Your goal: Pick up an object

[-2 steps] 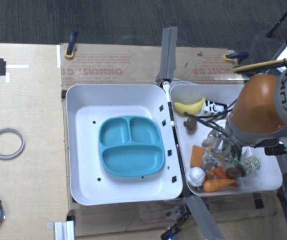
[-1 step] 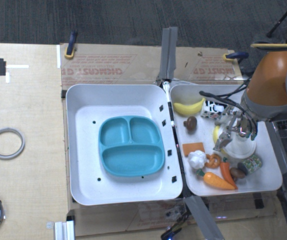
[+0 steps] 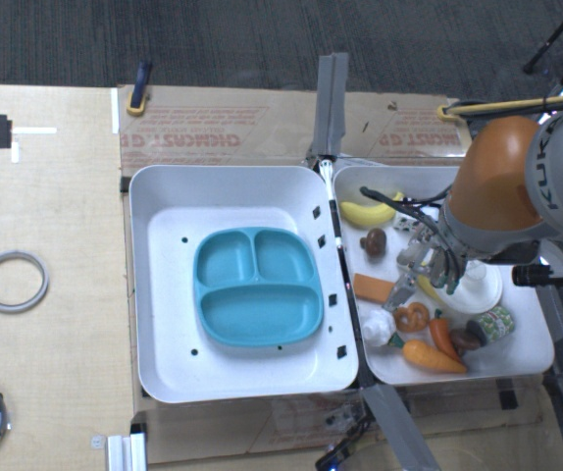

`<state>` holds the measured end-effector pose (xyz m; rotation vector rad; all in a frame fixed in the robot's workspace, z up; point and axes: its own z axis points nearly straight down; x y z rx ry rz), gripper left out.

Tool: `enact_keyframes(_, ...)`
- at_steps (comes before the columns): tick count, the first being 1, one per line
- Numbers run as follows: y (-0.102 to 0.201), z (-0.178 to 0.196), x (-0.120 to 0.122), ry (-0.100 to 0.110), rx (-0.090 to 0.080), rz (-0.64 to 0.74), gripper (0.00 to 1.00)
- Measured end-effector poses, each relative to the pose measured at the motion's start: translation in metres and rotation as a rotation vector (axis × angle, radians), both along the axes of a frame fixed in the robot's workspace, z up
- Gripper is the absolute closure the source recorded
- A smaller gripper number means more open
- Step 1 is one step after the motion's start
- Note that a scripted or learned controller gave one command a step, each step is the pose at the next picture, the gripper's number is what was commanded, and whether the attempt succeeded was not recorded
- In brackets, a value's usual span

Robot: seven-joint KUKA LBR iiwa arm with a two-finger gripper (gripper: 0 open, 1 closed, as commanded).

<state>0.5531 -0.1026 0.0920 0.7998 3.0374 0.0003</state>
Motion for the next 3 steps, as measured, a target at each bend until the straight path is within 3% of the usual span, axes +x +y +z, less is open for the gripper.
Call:
enact_keyframes(1, 0.0, 0.01, 0.001, -0.003, -0.002, 0.003, 1.0)
enact_keyframes(2, 0.042, 0.144, 0.051, -0.002, -0.002, -0.136, 1.0)
enact_keyframes(3, 0.039, 0.145, 0.095, -0.002, -0.002, -0.163, 1.0)
